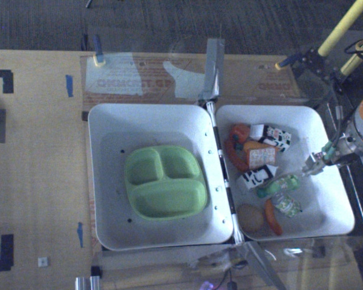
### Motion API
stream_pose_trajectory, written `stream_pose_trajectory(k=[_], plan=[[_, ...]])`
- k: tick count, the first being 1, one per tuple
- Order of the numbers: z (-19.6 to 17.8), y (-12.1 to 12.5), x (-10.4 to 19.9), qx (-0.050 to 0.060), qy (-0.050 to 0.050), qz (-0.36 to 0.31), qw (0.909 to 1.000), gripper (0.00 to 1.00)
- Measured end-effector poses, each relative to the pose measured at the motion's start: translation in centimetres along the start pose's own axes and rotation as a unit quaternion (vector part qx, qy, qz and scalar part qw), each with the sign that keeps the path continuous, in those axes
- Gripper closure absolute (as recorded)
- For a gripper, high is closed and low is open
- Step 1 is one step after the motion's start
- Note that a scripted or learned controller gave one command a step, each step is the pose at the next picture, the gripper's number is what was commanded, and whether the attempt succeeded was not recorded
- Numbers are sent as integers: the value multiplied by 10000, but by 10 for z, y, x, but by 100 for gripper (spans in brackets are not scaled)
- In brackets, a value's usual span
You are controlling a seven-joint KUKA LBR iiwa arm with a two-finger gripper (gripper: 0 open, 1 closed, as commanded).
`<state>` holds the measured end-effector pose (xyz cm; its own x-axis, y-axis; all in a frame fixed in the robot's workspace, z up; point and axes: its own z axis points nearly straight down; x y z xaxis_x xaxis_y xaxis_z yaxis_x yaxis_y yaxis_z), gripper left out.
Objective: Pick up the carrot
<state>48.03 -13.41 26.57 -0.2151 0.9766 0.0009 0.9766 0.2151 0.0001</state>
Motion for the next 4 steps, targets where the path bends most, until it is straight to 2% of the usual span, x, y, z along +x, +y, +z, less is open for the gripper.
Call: stream_pose_trajectory(k=[1, 2, 3, 4], plan=[[-123, 39, -4, -4, -14, 3494, 9370, 100], [-70, 27, 71, 17, -4, 2604, 9655, 100], [-33, 6, 31, 22, -2, 4146, 9100, 100], [-20, 25, 82, 17, 0, 2203, 9754, 100]])
